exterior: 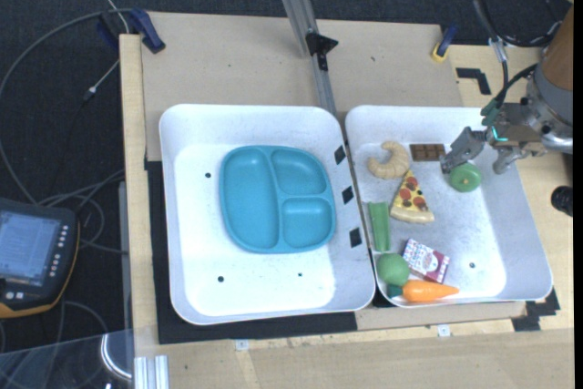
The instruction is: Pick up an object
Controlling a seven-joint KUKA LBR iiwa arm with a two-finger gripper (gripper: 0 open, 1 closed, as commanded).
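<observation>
Two white bins side by side on a wooden bench. In the left bin (182, 196), a blue divided plate (276, 198), lying flat near the middle. In the right bin (510, 241), a scatter of toy food: a tan croissant (390, 160) near the top left, a brown chocolate bar (425, 152) just beside it, a pizza slice (412, 199) below those, a green stick (379, 226) along the left wall, a pink packet (425, 261) lower down, a green ball (393, 269) touching the packet's left side, an orange carrot (430, 291) against the bottom wall. Reaching in from the right, over the right bin's upper right part, the gripper (483, 150), fingers spread apart. Just below and between those fingers, a small green fruit (465, 179), close to the left finger (458, 149); not clear whether touching or gripped.
</observation>
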